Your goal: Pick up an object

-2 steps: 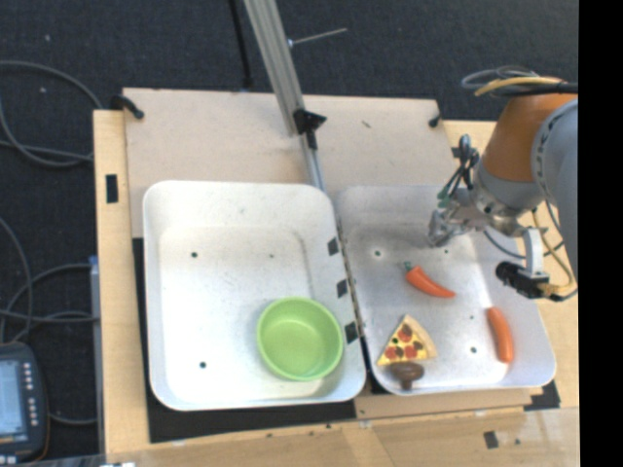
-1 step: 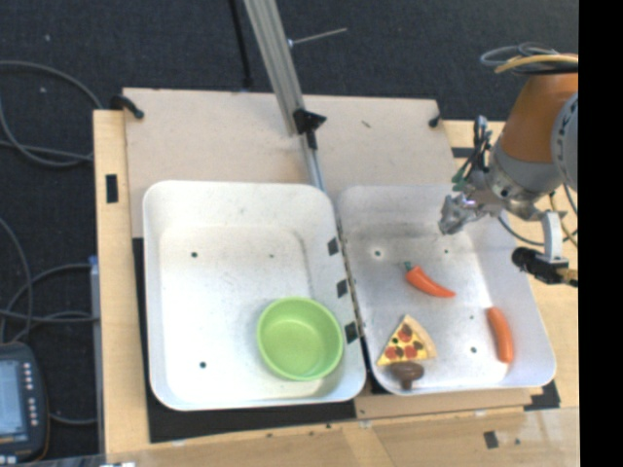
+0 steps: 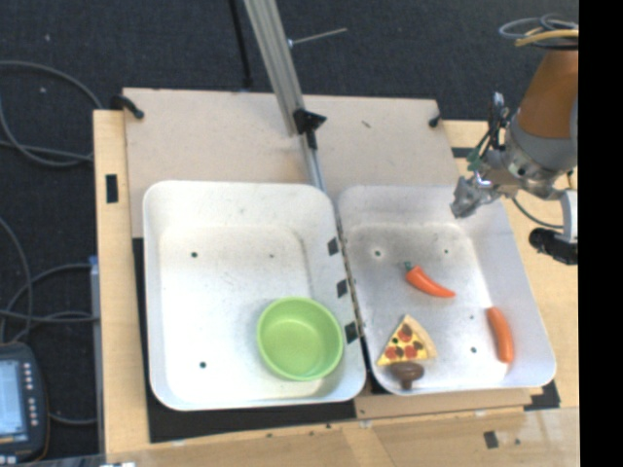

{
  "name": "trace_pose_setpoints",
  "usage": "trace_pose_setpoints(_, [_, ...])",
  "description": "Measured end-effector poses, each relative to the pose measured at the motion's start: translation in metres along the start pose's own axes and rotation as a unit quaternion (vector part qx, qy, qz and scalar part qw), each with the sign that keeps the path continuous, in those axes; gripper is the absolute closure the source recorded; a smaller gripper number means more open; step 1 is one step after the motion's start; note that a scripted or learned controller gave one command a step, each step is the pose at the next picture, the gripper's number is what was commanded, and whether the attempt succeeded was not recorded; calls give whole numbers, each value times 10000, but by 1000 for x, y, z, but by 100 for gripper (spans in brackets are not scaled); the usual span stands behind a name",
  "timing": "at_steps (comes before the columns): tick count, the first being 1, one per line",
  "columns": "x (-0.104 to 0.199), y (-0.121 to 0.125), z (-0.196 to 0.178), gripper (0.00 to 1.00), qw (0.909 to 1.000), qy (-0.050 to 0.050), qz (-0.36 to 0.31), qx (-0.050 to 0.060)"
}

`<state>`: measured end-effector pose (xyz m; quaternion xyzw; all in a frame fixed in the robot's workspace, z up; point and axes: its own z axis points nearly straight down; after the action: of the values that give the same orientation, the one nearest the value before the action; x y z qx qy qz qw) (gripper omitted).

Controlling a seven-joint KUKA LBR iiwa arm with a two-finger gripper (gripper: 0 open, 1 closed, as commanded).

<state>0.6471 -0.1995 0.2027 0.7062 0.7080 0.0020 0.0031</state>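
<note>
In the right bin (image 3: 389, 212) lie an orange carrot with a green tip (image 3: 428, 281), an orange sausage-shaped piece (image 3: 500, 334) near the right wall, and a pizza slice (image 3: 407, 344) at the front. A green bowl (image 3: 300, 337) sits in the left bin (image 3: 195, 222) at its front right. My gripper (image 3: 468, 199) hangs over the right bin's back right corner, well apart from every object. Nothing shows beneath it.
A slanted aluminium bar (image 3: 282, 66) runs from the top of the view down to the gap between the bins. Cables (image 3: 29, 105) lie on the dark floor at the left. The bench's beige board (image 3: 243, 129) stretches behind the bins.
</note>
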Motion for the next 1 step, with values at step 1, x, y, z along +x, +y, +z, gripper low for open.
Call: trace_pose_setpoints(1, [0,1,-66,100,10000,-4,-9,-11])
